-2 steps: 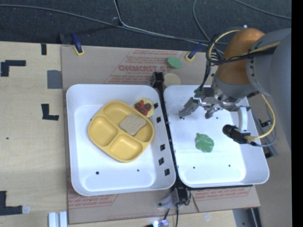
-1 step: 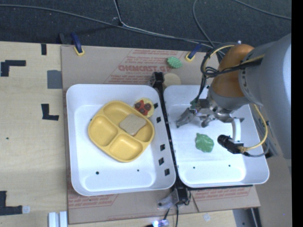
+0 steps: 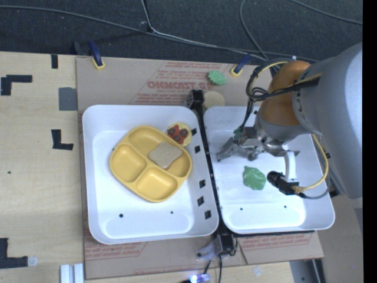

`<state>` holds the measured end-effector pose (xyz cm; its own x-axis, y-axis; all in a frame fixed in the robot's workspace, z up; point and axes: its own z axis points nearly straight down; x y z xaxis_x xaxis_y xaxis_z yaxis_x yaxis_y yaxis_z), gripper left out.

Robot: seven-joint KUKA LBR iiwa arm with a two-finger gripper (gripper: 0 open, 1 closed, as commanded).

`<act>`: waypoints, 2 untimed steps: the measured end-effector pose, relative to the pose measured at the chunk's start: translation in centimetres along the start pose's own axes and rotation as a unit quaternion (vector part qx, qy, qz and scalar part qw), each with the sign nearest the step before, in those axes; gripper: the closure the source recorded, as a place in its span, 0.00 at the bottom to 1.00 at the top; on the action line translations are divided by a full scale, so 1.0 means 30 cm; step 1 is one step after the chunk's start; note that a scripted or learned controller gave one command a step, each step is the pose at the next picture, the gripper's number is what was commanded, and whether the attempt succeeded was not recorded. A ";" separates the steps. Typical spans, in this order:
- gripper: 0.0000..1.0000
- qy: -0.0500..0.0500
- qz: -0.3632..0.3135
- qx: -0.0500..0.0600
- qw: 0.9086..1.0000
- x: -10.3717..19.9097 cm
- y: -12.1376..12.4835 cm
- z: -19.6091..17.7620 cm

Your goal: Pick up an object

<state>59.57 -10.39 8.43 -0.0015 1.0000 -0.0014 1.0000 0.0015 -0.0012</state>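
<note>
A green crumpled object [image 3: 254,178] lies in the right white bin [image 3: 277,220], near its middle. My gripper [image 3: 228,151] hangs low over the left part of that bin, up and to the left of the green object and apart from it. Nothing shows between its tips. The grey arm with its orange band [image 3: 288,93] reaches in from the right. In the left bin [image 3: 141,226] sits a yellow divided plate [image 3: 126,161] with a tan square piece [image 3: 165,154] in one compartment and a small red and dark item [image 3: 178,133] at its upper right corner.
A small green dotted item [image 3: 216,77] lies on the cardboard behind the bins. A black divider strip [image 3: 203,158] runs between the two bins. Cables loop off the wrist on the right side of the right bin.
</note>
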 end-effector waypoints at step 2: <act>1.00 0.000 0.000 -0.003 1.000 -0.011 0.031 -0.235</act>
<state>60.52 -10.71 15.46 -0.0016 1.0000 -0.0007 1.0000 0.0016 0.0043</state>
